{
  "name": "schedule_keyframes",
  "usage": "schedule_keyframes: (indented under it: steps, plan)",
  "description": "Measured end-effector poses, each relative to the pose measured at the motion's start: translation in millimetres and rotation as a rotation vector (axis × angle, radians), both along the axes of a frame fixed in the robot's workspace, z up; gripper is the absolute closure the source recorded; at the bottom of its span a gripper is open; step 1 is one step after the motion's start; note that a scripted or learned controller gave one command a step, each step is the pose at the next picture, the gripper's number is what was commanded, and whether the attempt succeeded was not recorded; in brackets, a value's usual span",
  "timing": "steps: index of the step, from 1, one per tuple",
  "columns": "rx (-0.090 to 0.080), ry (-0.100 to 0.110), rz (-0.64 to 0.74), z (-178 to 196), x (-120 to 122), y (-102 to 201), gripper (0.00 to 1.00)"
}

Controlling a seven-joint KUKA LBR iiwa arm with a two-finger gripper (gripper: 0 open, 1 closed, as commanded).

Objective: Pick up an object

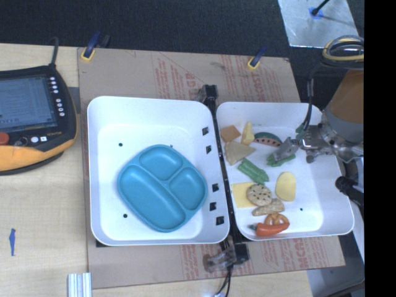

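Gripper point(288, 150): low in the right bin point(322, 218), right of frame; grip state impossible to tell.
Toy food: clustered at that bin's left; green piece point(279, 159) touched the gripper.
Left bin point(105, 122): held a blue divided plate point(162, 187).

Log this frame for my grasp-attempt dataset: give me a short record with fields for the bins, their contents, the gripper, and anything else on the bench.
left bin: holds a blue divided plate
right bin: holds toy food, including a green bean pod, a watermelon slice, a cookie, a pretzel and a yellow potato-like piece
gripper: low over the right bin's upper part, by a green item; grasp cannot be told
arm: enters from the right
bench extras: teach pendant at left
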State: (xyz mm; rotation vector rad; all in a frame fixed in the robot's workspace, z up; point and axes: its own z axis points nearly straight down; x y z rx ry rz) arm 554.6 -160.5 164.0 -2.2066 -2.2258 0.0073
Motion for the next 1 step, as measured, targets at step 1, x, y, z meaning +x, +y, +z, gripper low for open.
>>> schedule_keyframes:
  steps: [1]
  plan:
    - [-0.003, -0.012, -0.007, -71.6, -67.4, 40.9, 0.0]
